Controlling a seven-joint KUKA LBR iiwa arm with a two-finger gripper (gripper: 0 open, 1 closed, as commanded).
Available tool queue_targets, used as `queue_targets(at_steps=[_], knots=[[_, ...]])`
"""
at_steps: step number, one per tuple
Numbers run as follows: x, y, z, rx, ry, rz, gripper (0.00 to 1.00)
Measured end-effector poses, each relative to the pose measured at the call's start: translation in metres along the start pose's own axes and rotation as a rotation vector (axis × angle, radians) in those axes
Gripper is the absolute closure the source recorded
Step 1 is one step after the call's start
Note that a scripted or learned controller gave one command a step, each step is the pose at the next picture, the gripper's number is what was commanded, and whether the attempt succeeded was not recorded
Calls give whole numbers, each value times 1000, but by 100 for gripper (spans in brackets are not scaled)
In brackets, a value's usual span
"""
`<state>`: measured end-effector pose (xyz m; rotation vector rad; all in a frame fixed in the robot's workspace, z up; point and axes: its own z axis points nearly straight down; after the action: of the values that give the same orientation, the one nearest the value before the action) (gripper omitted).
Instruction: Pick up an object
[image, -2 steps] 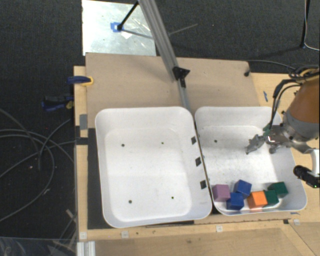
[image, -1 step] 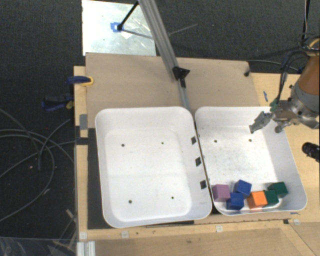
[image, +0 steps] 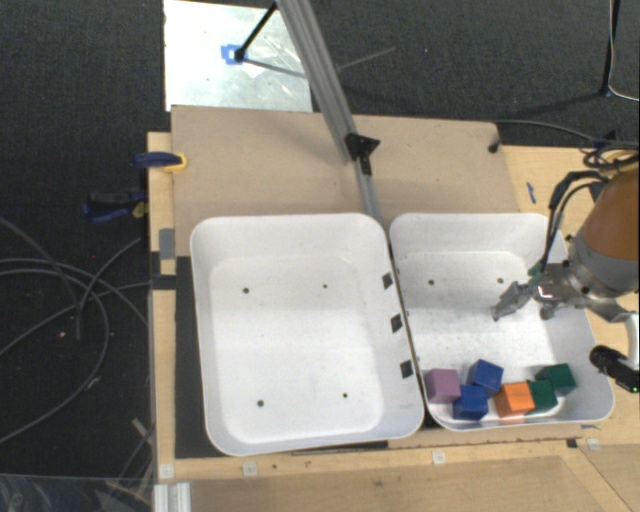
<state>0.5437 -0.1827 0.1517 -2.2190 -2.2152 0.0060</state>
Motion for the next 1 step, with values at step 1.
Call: queue_targets(at_steps=[1], knots=[[25,44,65,-7,0,-10,0]])
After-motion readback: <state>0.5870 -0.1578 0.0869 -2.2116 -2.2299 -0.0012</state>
